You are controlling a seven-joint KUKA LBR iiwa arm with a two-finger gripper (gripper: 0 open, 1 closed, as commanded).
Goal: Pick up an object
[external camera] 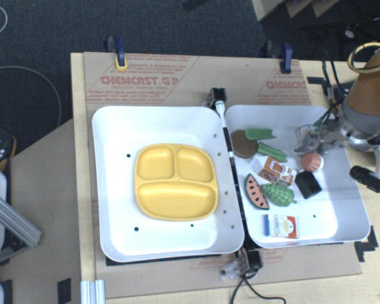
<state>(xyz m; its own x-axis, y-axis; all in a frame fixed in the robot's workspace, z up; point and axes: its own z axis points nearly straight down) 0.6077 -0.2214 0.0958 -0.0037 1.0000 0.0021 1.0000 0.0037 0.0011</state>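
**Arm poised at the far corner of the toy bin, nothing visibly in its grasp**

The left bin (107, 189), well away from the gripper (313, 141), carries a yellow divided tray (175, 181) near its middle. The right bin (342, 223) is where the arm (367, 100) works, reaching in from the edge so the tool hangs over that bin's upper right part. Whether the tool is spread or closed cannot be told; wires and metal blur together there.

Likely the toys are heaped in one bin so the program can choose among them. Just below the tool sits a small reddish-orange ball (312, 162), round and smooth, the nearest candidate by my judgement. Further off toward the bin divider lie a brown disc (243, 144), a green pod-shaped piece (259, 133), a watermelon slice (256, 192), a knobbly green lump (280, 194), a small printed carton (281, 226) and a black block (308, 185).
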